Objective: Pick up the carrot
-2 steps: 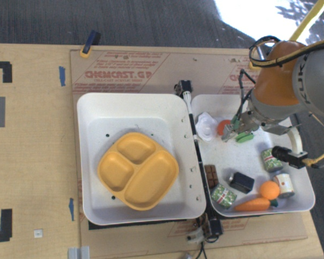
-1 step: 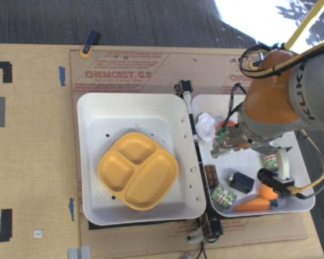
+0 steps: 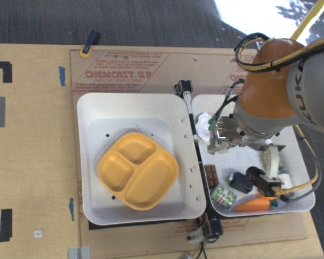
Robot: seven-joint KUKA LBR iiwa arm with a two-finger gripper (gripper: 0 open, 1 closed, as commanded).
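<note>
Nearest the camera, the slim orange carrot with a green tip (image 3: 252,204) is seen lying on its side along the near wall of the right-hand shallow white bin (image 3: 213,104), seemingly touching or almost touching that wall. Just to its left a small green-and-white patterned packet (image 3: 223,196) is found. A dark blue block (image 3: 240,182) sits just beyond the carrot, and a brown chocolate-like bar (image 3: 210,175) lies by the left wall.

Farther back, the pincer (image 3: 222,136) is held over the far left part of the same bin, well apart from the carrot. Whether it is released or clenched cannot be told, and nothing is seen grasped in it.

The step in hand is judged to be the approach. For it to be done well, the pincer should be brought toward the near wall and set across the carrot's thin width, not along its length. The grasp is best taken near the carrot's middle, away from the packet and the block. Little clearance is expected on the wall side, so a careful descent is advised.

In the left white bin (image 3: 92,144) on the worktop (image 3: 32,144), a yellow compartmented plastic plate (image 3: 137,169) is left alone.
</note>
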